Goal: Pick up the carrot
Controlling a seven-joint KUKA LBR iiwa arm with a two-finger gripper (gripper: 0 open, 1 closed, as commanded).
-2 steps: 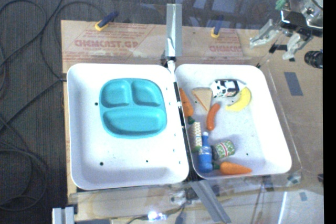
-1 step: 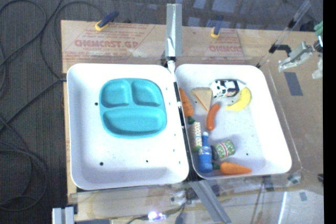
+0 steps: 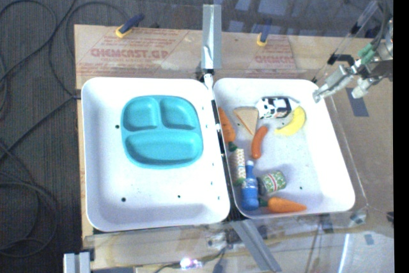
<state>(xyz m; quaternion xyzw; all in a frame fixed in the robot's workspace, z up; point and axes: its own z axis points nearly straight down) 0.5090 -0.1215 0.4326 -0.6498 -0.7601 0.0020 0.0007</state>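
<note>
The camera view gives you two white bins side by side on the bench, and the gripper (image 3: 321,94) sits at the far right, above the upper right corner of the right bin (image 3: 339,163), well apart from everything inside it. You can see it has nothing between its fingers, but how far they stand apart is too small to tell. In the left bin (image 3: 96,156) lies a blue divided tray (image 3: 163,131), a little above the middle. The right bin holds the clutter. A carrot (image 3: 285,205) lies near the bottom edge, pointing right, just beside a blue bottle (image 3: 250,187) and a small green-and-red can (image 3: 273,181). Another orange, carrot-like piece (image 3: 257,140) lies slanted near the middle of the bin, and a third (image 3: 225,125) runs along the left wall. Near the top you have a tan wedge (image 3: 246,118), a black and white toy (image 3: 275,107) and a yellow banana (image 3: 292,123) curving just to the right of that toy. A pale corn cob (image 3: 238,164) rests upright beside the bottle.
</note>
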